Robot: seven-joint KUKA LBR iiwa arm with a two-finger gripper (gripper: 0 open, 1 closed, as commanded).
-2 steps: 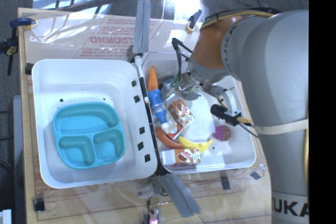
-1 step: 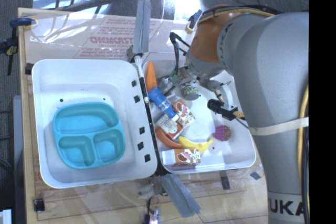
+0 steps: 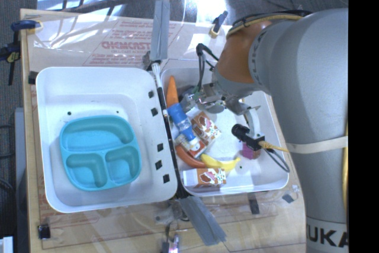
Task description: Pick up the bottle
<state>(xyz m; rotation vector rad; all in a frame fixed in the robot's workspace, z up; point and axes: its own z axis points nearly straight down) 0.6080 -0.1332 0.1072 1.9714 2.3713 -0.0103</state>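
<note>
A dark floor surrounds the tabletop (image 3: 89, 210), which carries two white bins. From the camera view, the left bin (image 3: 47, 98) holds a blue divided tray (image 3: 99, 151). The right bin (image 3: 260, 178) is crowded: the bottle (image 3: 182, 123), blue-labelled, lies tilted against the dividing wall, touching an orange carrot (image 3: 172, 92) above it, with a banana (image 3: 220, 161) and a snack packet (image 3: 206, 127) just beside. My gripper (image 3: 208, 101) hangs near the bottle's upper end; whether my jaws are spread I cannot tell. I judge this the approach step. Next I need to centre over the bottle and descend without catching its neighbours.
</note>
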